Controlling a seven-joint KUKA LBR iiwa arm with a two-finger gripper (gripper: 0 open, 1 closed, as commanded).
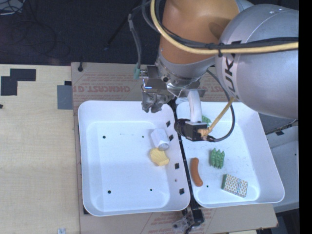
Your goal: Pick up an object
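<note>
The pincer (157,104) hangs above the far edge of the left bin (92,130), its grip state impossible to tell. Just below it lie a white cylinder (159,138) and a yellow piece (159,157). It should descend straight and centre on the cylinder before closing.

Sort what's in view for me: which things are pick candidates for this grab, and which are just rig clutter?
Pick candidates:
white cylinder and yellow piece, left bin
orange sausage, green block, patterned sponge, right bin

Just lying about:
end effector cables
cardboard sheet under the bins
</note>
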